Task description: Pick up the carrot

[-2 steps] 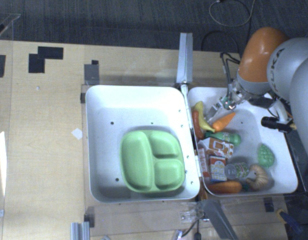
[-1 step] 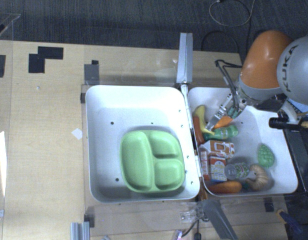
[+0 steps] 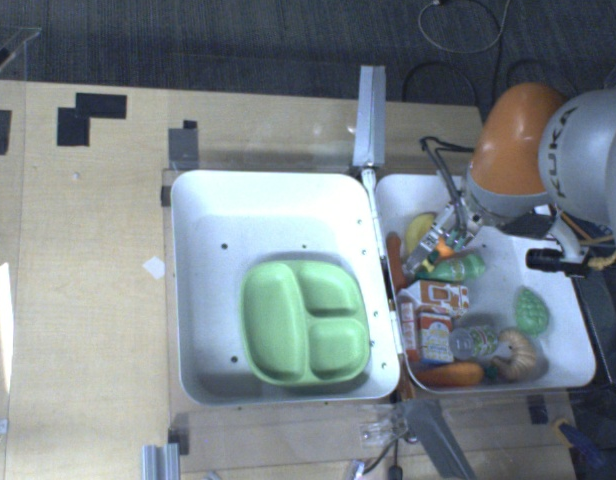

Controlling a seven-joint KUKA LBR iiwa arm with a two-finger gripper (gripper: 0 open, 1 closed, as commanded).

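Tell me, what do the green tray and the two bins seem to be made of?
The tray looks like moulded plastic with a matte finish: uniform pale green, rounded compartments, soft edges. The left bin and right bin look like white plastic or coated metal; smooth walls with a faint sheen, so I cannot decide which.

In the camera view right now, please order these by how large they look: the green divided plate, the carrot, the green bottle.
1. green divided plate, clearly largest, in the left bin.
2. and 3. carrot and green bottle: similar in apparent size, and the gripper partly covers the bottle, so I do not rank them.
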